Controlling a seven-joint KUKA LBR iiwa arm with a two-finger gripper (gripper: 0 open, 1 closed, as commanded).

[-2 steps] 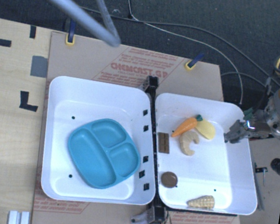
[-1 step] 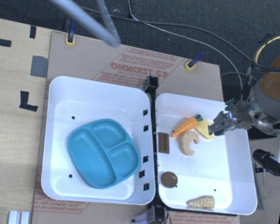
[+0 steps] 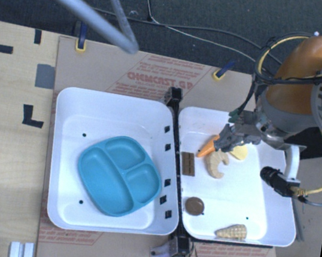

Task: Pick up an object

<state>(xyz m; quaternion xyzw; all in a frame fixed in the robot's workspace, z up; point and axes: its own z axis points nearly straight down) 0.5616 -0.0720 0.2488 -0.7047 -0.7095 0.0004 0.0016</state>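
Note:
The right bin holds several small objects: an orange carrot-like piece, a tan curved piece, a pale yellow piece, a brown bar, a brown round disc and a beige cone-like piece. My gripper hangs low over the upper middle of this bin, its dark fingertips right beside the carrot piece and above the tan piece. Nothing shows clearly between the fingers.
The left bin holds a blue divided plate. A black divider with clips runs between the bins. The arm's orange band and cables hang over the right bin's upper right side.

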